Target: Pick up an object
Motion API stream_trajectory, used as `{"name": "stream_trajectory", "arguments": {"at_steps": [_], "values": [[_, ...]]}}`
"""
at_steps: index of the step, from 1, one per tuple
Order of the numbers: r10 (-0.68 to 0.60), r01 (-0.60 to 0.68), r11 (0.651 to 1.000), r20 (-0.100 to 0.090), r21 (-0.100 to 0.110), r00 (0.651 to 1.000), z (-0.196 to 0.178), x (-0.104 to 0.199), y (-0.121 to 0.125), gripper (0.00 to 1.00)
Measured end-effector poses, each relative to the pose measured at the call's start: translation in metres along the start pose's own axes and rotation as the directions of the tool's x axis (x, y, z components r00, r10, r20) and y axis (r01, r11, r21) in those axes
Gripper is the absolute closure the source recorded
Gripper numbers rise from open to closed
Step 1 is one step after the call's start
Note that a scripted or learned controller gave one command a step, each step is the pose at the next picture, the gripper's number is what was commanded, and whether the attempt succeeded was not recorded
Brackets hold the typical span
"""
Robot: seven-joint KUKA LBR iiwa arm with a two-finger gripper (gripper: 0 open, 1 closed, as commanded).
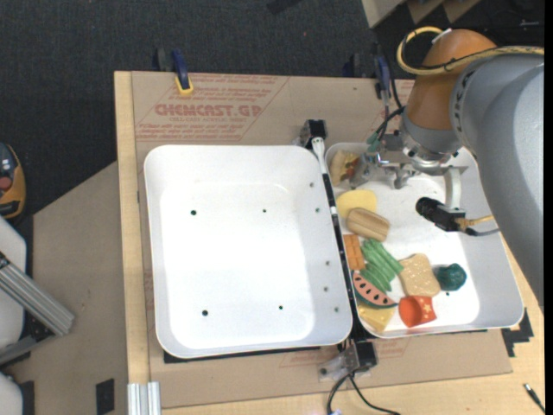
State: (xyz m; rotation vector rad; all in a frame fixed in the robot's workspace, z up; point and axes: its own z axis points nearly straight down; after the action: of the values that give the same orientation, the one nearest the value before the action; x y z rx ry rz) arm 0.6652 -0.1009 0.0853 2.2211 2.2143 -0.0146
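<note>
The right bin [486, 294] holds several toy foods along its left side. A yellow piece [357, 201] lies above a tan bread roll [370, 224]. Below them are an orange strip [352, 251], a green pea pod [381, 262], a watermelon slice [371, 290], a tan cracker [418, 275], a teal lump [450, 276], a red piece [416, 310] and a yellow wedge [376, 319]. A pale item with brown marks [346, 165] lies in the far left corner. My gripper [390, 169] hangs over the bin's far end, just right of that corner item and above the yellow piece.
The left bin [233, 249] is bare white with small black dots. Both bins rest on a cardboard sheet [207, 106] held by clamps. The grey arm [510, 128] crosses the right bin's far right side.
</note>
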Motion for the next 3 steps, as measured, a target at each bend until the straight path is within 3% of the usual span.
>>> {"name": "stream_trajectory", "arguments": {"at_steps": [1, 3], "values": [[-0.002, 0.002, 1.000, -0.006, -0.003, 1.000, -0.010, 0.004, 0.001, 1.00], [-0.010, 0.010, 1.000, -0.012, -0.014, 1.000, -0.198, 0.145, 0.001, 1.00]]}}
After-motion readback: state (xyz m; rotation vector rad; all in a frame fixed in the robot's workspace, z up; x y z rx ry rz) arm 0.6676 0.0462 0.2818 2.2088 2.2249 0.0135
